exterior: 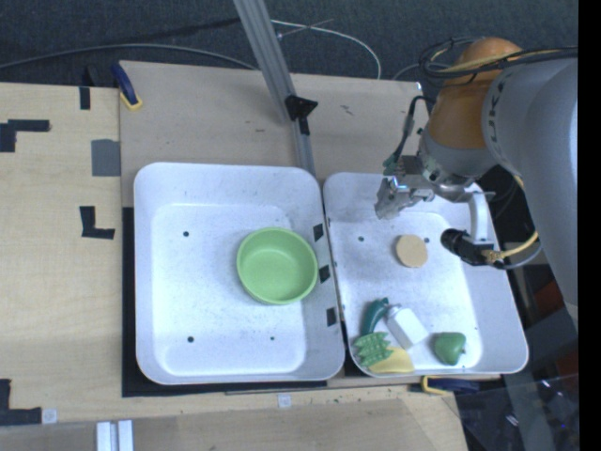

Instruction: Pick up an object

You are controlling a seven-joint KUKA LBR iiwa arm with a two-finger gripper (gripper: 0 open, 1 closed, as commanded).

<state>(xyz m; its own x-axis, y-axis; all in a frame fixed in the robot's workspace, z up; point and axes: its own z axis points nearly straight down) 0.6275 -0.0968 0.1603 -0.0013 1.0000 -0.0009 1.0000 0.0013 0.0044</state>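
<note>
Tan round disc (411, 251) lying flat on the floor of the right bin (488, 294), roughly mid-bin, apart from the other items. Near the front edge of the same bin, clustered close together: small white block (407, 327) tilted, touching or overlapping a dark green piece (376, 313) on its left; below them a green ridged toy (373, 349) beside a yellow piece (397, 362), contact between these not resolvable. Green rounded lump (450, 347) just to the right of that cluster, separate. Hand (392, 198) positioned over the rear left part of the right bin, behind and left of the disc, not touching it; nothing seen between the fingers; opening of the fingers not determinable from this angle. Grey arm (535, 130) with orange band (465, 101) entering from the right. Left bin (169, 252) carrying a light green bowl (277, 266), upright, right of centre. Both bins side by side on the wooden bench (56, 252). Grey pole (268, 45) slanting across the rear of the bench. No legible brands, labels or writing on any item.
</note>
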